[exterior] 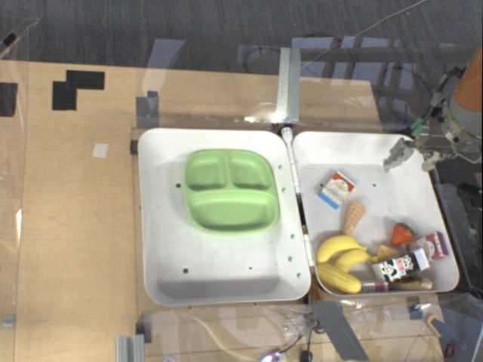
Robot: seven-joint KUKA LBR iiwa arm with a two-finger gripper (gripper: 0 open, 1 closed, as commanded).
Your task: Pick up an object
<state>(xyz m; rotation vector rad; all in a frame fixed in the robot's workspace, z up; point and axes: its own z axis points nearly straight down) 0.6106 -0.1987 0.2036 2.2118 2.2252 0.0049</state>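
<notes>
Two shallow white bins sit side by side on the bench. The left bin carries a light green divided plate, lying flat near the bin's middle, with two small compartments at its 12 o'clock side and one wide compartment at its 6 o'clock side; none of them holds anything.

The right bin holds all the loose objects. A small snack box, white with red, blue and yellow print, lies close to the centre; its print is too small to read. Just at its 5 o'clock lies a tan ice-cream cone. At the bin's 7 o'clock corner rests a bunch of yellow bananas. Along the 6 o'clock wall lies a black-and-white carton, touching the bananas' stem end, with a thin dark stick-like piece under it. A red strawberry sits at 4 o'clock, and beside it, against the right wall, a small dark red packet whose label cannot be made out.

The gripper hovers over the bin's 2 o'clock corner, well apart from every object, with its two grey fingers spread and nothing between them
</notes>
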